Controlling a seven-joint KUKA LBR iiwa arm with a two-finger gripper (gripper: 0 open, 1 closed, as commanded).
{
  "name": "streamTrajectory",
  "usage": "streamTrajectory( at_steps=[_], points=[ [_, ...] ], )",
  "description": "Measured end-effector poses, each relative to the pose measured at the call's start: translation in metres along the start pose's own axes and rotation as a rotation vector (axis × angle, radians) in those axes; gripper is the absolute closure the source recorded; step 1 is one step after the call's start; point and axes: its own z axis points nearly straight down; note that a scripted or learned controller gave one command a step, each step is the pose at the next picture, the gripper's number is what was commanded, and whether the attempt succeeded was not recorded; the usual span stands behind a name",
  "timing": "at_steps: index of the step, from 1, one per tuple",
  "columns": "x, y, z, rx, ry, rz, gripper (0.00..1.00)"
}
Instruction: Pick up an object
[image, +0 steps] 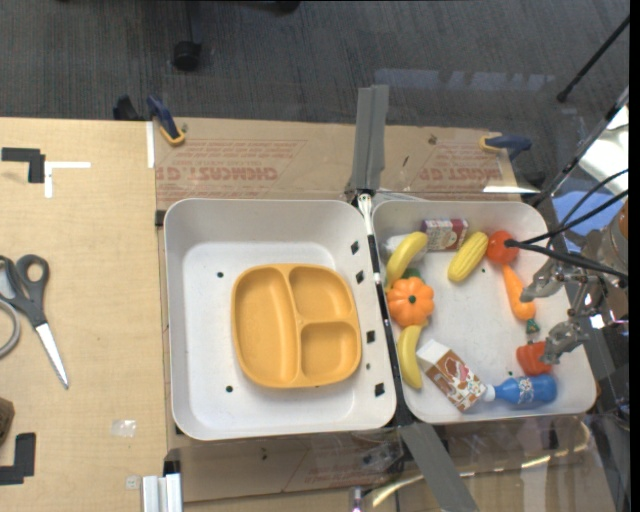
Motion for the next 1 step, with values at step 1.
streamTrajectory(
  at_steps=[1],
  points=[
    [-0.0122, -0.0283, 0.1240, 0.001, -0.005, -0.027, 0.00]
  ],
)
